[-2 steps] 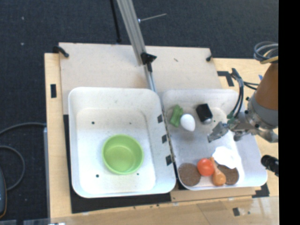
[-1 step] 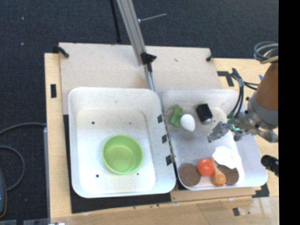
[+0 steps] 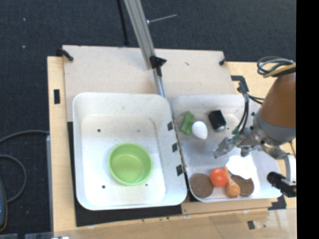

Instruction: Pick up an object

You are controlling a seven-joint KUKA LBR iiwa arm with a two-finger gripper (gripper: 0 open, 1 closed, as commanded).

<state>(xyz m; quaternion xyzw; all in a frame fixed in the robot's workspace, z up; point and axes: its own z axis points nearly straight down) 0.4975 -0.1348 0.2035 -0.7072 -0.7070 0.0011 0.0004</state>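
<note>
The gripper (image 3: 230, 147) hangs low in the right bin (image 3: 199, 106), reached in from the right at a slant; from up here I can't tell whether it's spread or closed, and nothing shows in its grasp. Just beyond its tip, a white egg (image 3: 200, 130) touches a green piece (image 3: 187, 122), with a black block (image 3: 217, 119) near them. Along the near wall sit a red tomato (image 3: 218, 177), an orange piece (image 3: 232, 188) and two brown discs (image 3: 201, 184). Crowded choices, so I'd judge it's lining up a pick. In the left bin (image 3: 89, 108), a green bowl (image 3: 130, 164) sits alone.
</note>
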